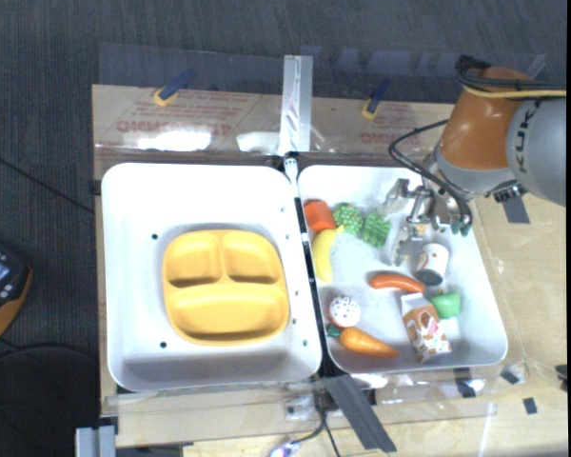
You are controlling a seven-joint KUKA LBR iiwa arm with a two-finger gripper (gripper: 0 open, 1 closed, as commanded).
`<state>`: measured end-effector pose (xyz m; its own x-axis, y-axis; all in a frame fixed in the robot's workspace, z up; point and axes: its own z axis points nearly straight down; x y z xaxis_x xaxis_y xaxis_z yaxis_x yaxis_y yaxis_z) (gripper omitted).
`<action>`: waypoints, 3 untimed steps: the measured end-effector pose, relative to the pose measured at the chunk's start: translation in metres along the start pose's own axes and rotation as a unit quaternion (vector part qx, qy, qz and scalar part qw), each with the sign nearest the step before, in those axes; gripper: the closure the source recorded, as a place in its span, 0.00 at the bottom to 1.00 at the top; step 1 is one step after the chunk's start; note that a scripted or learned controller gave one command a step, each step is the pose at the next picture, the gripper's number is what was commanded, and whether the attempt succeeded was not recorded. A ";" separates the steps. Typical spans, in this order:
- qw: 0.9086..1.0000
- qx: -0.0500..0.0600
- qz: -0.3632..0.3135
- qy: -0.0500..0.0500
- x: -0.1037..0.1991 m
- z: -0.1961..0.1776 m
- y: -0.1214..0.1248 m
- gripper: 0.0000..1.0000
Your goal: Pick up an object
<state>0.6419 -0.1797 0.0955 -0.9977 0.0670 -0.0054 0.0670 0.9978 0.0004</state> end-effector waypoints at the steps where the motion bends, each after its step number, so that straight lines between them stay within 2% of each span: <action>1: 0.999 0.000 0.045 -0.002 0.085 0.005 -0.002 0.00; 2: 0.998 0.002 0.055 -0.005 0.151 0.003 -0.037 0.00; 3: 1.000 0.003 0.031 -0.005 0.133 0.004 0.002 0.00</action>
<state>0.5089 -0.1691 0.0911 -0.9916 0.1286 -0.0165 0.1287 0.9917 -0.0047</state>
